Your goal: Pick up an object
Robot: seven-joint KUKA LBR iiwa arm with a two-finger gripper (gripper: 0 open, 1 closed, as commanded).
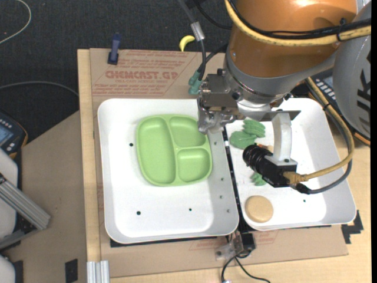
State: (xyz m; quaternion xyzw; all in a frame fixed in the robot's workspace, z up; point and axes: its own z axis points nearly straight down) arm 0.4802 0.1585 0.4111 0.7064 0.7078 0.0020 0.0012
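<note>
One bin (pixel 121 208) holds a green plate (pixel 171 152).

Grey arm (pixel 358 81) w/ orange band (pixel 283 16) is reaching in from the right, bending steeply down. Its wrist (pixel 259 96) is pointing downward; gripper (pixel 207 123) is hanging near mid-view, approx. vertical.

Two shallow white plastic bins, the left bin (pixel 118 158) and the right bin (pixel 331 158), stand touching side by side on a brown cardboard sheet (pixel 147 69) with red print. A small blue clip (pixel 114 49) sits at its far left corner. The sheet lies on a pale wooden bench (pixel 65 175). Dark carpet (pixel 59 16) is beyond it.
</note>
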